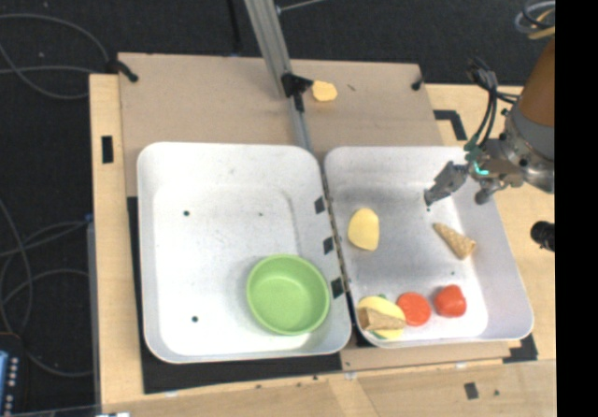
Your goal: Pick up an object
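Two shallow white plastic bins sit side by side on a tan wooden bench. The left bin holds a round lime-green plastic bowl, upright, near its front right corner, close to the divide between the bins.

The right bin holds the small stuff. A pale yellow rounded lump, lemon-like, lies near the bin's left wall, about mid-depth. A tan cone-shaped piece lies on its side toward the right of the bin, well apart from the yellow lump. Along the front edge: a yellow and tan item, shape unclear, sits in the front left corner; just beside it a small red-orange round object, tomato-like; then a red blocky object right next to that, gap or contact not clear.

The grey arm with orange band comes in from the right. The two-finger gripper hangs over the right part of the right bin, above and behind the tan cone piece. Its two dark fingers are spread apart with a clear gap, nothing between them. No contact with any object.

Behind the bins, a small yellow-orange lump lies on the bench beside the base of a slanted grey metal pole. Black cables trail on the dark floor to the left.
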Controlling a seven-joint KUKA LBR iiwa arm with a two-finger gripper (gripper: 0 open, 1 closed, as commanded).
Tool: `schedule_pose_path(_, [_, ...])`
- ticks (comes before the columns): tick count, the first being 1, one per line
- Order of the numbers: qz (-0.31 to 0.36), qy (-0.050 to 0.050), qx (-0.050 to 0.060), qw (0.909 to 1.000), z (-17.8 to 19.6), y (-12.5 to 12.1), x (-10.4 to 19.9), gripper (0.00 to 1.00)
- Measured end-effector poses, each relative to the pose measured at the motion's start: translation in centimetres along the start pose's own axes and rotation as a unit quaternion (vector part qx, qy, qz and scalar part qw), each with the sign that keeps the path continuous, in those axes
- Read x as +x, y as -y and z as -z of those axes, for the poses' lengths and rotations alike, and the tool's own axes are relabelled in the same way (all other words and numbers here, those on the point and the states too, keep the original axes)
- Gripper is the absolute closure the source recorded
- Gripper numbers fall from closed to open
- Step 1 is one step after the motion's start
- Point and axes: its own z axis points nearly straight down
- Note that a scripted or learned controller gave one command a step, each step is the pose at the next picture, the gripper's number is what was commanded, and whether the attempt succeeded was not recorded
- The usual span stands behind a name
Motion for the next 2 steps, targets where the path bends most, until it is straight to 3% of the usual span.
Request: schedule_pose_path(2, [-0.003,0.001,0.004,1.0000,-10.5,0.0,-0.3,0.00])
